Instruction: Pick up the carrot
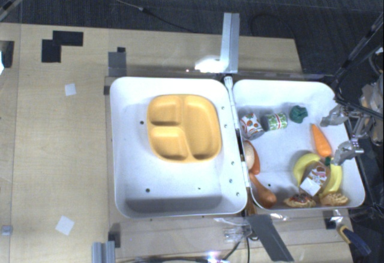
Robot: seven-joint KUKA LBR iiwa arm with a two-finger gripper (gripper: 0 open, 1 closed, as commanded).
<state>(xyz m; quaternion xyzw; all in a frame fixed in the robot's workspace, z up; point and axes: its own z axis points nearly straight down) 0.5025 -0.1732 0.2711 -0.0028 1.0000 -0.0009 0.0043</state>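
Note:
The orange carrot [320, 139] lies in the right bin [282, 90], near its right wall, pointing up and to the left. My gripper [332, 140] reaches in from the right edge and stands open. One fingertip [329, 119] is just beyond the carrot's upper end and the other [339, 156] is by its lower end. The carrot rests on the bin floor at the mouth of the fingers, not clamped. How high the gripper hangs above it is unclear.
Bananas [317, 173] with a white tag lie just below the carrot. A green item [298, 113], a small can [276, 121], a red-white packet [252, 125] and other food pieces fill the right bin. A yellow divided plate [182, 127] sits in the left bin [129, 154].

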